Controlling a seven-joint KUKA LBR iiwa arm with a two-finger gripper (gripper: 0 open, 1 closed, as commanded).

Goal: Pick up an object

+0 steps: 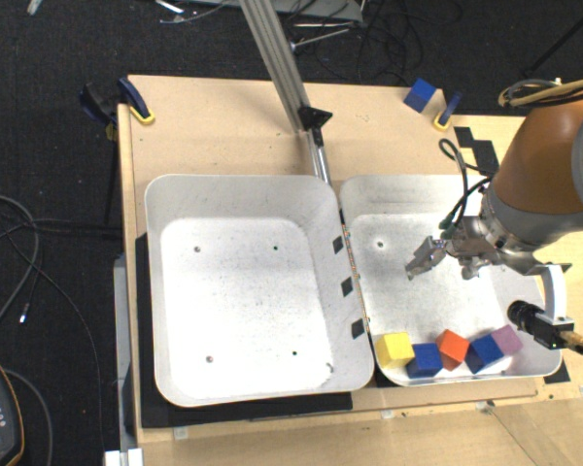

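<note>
The left bin [238,289] held no blocks, while along the front edge of the right bin [408,212] sat a tight row: a yellow block [395,347], a blue block [426,359], an orange block [454,347], another blue block [485,352] and a purple block [506,338], each touching its neighbour. They looked small, light and stiff, likely foam or wood, so a pinch across two flat faces should do, though the crowding left little room; the yellow one at the row's left end seemed easiest. Above the bin's middle hung the gripper [445,256], its fingers apparently spread and gripping nothing.

Robotics lab: clamped wooden bench [233,134], floor cables [39,260], camera pole [272,47].
</note>
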